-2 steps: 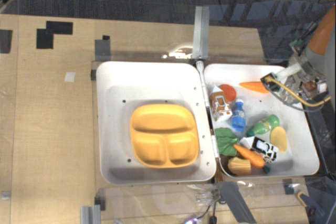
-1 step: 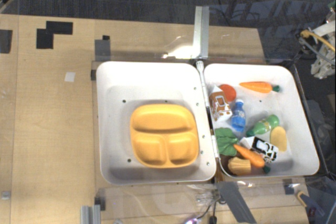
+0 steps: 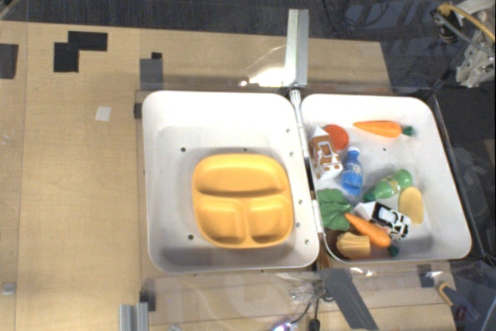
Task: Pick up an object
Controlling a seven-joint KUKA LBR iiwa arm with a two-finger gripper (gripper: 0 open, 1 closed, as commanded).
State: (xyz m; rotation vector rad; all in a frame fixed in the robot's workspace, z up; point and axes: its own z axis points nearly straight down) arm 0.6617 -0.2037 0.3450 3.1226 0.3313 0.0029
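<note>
Carrot (image 3: 381,128) (apart) in right bin (image 3: 434,167); toys (image 3: 364,198) clustered nearby.

The arm sits at the upper right corner of the camera view, well back from both bins. Its tool (image 3: 474,58) appears there as a pale, whitish mechanism with a yellowish cable looped above it, partly cut by the frame edge. It hangs clear, touching nothing.
</note>
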